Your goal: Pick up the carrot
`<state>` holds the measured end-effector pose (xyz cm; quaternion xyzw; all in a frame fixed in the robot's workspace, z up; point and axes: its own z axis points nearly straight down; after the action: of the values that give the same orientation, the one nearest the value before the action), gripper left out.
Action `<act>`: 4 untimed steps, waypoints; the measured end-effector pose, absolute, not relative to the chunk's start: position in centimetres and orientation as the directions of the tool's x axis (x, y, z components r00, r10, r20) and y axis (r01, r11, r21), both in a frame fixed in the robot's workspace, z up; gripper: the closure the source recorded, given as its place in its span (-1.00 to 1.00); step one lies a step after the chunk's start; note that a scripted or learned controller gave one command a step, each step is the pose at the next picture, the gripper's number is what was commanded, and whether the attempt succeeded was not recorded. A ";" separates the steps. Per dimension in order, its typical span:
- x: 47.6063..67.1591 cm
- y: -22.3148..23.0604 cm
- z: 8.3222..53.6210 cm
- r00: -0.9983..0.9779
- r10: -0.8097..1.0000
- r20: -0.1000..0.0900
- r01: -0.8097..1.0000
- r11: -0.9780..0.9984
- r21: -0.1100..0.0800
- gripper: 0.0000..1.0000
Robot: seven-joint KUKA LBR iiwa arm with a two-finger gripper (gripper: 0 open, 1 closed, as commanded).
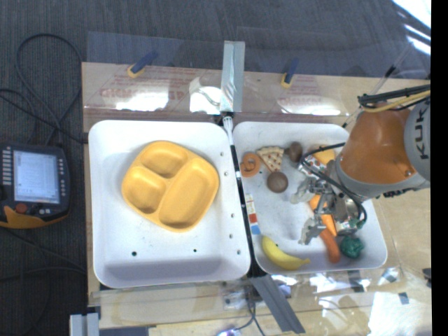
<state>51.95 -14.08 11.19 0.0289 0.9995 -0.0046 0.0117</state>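
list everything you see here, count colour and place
shallow white plastic bins: 2, white, side by side on the bench
yellow three-compartment plastic plate: 1, yellow, left bin
orange toy carrot with green top: 1, orange and green, right bin, near right corner
yellow toy banana: 1, yellow, right bin, near edge
brown round toy: 1, brown, right bin, middle
small orange round toy: 1, orange, right bin, far left
tan waffle-patterned toy: 1, tan, right bin, far side
handheld control pendant: 1, black and orange, floor at left
grey and orange arm: 1, over right bin
tool: 1, metal, just above the carrot
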 end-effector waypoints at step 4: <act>54.7 -14.1 9.3 -0.998 0.056 -0.015 0.056 0.998 -0.005 1.00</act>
<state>54.67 -14.08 9.31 0.0281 0.9996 -0.0026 0.0074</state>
